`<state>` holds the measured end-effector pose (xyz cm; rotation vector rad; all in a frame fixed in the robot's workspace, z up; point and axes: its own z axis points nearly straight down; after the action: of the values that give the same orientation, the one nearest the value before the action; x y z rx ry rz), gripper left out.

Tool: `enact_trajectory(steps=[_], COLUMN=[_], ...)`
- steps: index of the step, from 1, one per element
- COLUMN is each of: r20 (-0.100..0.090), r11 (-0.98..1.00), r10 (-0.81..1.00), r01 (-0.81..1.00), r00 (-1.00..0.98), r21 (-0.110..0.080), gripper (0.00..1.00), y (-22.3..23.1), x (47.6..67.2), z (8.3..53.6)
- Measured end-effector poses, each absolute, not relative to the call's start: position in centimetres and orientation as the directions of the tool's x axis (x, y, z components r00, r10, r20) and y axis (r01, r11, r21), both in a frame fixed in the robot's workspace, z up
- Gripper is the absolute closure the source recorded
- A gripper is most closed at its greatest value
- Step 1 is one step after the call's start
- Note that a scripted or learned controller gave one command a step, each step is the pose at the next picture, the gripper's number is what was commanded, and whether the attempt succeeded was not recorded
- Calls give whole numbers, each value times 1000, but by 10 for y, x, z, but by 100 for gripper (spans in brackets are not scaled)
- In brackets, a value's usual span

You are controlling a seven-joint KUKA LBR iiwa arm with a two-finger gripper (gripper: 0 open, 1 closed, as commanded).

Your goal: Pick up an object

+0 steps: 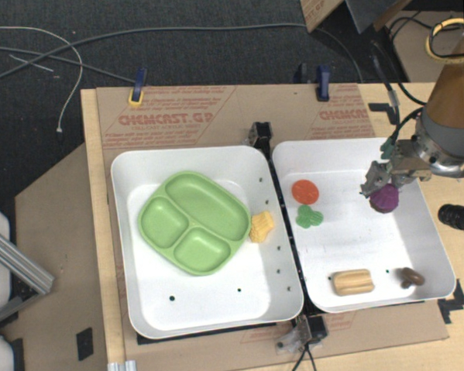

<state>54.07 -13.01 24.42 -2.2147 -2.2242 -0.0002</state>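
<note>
End effector (381, 182) sits over the purple ball (385, 200) near the right bin's (347, 153) far right corner (ball directly beneath, toward near edge); grip state: can't tell.

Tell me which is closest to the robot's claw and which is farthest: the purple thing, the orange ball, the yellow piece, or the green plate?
From the gripper in the camera view:
1. Purple thing, right at the gripper, right bin.
2. Orange ball, left part of the right bin.
3. Yellow piece, right edge of the left bin.
4. Green plate, middle of the left bin.
</note>
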Motion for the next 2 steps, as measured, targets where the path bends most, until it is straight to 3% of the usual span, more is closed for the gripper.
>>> enact_trajectory(steps=[2], r20=[3], r11=[7], r10=[1000], r01=[1000], r00=[-7], r21=[1], gripper=[100], y=[-12], x=[552], z=[252])
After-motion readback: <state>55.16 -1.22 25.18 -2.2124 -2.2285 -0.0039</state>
